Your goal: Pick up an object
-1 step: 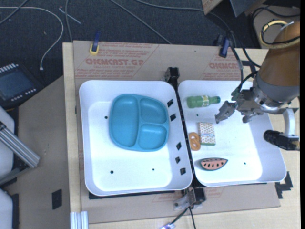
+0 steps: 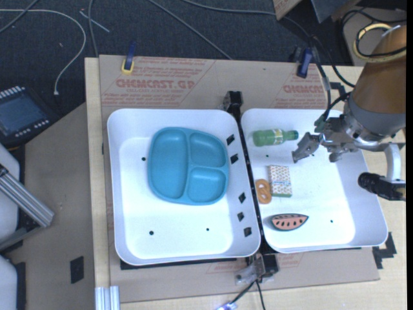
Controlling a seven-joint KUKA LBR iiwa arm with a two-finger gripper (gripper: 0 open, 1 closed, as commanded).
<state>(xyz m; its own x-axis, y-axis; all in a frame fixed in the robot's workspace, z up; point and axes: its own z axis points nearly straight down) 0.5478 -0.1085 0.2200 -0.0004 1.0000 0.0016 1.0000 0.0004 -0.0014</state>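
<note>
A watermelon slice (image 2: 289,221) is lying by the right bin's (image 2: 368,228) near edge, a patterned packet (image 2: 280,180) and pretzel (image 2: 262,190) mid-bin, a green bottle (image 2: 274,137) toward the far edge. The gripper (image 2: 321,148) is hovering beside the bottle, fingers spread and gripping nothing; the pick is not yet begun.

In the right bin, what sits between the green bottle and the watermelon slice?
In the camera view, the small patterned packet lies between the green bottle and the watermelon slice, with the orange pretzel just beside it.
</note>
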